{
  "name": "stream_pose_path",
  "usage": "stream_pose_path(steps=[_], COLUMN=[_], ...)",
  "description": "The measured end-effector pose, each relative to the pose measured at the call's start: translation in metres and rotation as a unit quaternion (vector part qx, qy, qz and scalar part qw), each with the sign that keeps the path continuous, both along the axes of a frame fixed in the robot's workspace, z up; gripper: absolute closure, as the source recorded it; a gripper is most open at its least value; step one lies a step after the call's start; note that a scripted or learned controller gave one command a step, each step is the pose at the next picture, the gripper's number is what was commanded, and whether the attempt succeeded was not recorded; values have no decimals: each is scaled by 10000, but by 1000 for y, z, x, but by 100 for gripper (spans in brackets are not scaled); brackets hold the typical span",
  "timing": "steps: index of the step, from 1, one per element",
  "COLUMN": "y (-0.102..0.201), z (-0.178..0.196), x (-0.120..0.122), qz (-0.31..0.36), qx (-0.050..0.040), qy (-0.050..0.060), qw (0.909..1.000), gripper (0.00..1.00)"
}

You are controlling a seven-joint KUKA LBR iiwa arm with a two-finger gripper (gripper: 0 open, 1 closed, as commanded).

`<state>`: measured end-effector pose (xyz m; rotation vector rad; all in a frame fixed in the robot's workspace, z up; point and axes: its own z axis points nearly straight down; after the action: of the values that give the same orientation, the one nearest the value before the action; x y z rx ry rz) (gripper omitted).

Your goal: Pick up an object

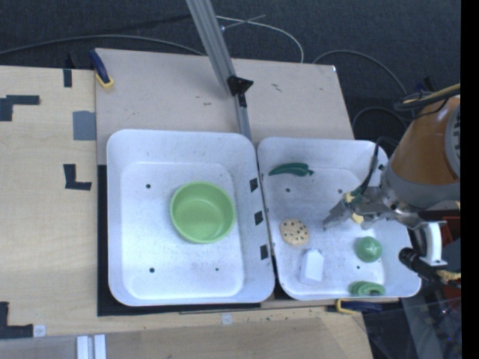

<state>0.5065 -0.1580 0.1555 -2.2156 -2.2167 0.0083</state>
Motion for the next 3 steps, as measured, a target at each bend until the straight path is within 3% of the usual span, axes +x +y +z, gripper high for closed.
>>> stream_pose_path(steps=[2,3], y=[3,4], z=[-67,-57], x=[1,0], qz=[4,2], qx=[-14,-1], qy=[-38,-30], qw=[10000,10000], gripper=[0,100])
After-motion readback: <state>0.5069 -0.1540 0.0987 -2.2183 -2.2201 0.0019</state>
